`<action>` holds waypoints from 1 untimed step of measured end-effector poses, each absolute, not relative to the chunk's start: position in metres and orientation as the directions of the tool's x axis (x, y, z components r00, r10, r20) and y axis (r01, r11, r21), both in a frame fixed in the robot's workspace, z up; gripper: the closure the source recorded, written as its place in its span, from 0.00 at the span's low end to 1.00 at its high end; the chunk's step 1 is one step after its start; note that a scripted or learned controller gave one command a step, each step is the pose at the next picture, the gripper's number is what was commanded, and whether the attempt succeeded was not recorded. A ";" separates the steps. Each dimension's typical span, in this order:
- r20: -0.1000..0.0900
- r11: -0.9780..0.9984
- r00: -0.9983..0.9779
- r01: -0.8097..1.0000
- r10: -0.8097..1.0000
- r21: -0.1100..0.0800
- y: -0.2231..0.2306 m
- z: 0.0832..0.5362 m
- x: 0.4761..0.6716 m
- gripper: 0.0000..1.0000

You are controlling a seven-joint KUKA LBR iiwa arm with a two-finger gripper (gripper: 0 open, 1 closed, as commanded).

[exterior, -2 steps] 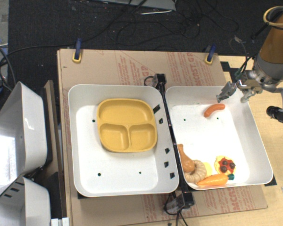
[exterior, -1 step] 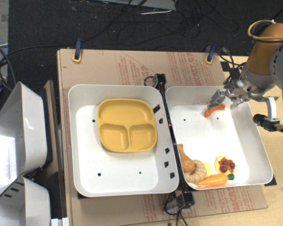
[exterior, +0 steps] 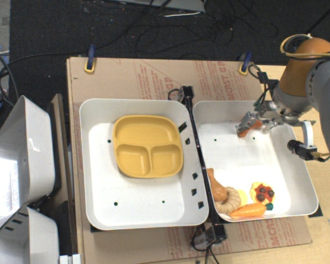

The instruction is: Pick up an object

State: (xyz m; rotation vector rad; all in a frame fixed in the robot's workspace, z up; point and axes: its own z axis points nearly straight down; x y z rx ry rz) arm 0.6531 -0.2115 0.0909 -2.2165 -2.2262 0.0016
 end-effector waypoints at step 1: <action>-0.002 0.005 -0.005 1.000 1.000 0.002 -0.212 0.104 0.654 1.00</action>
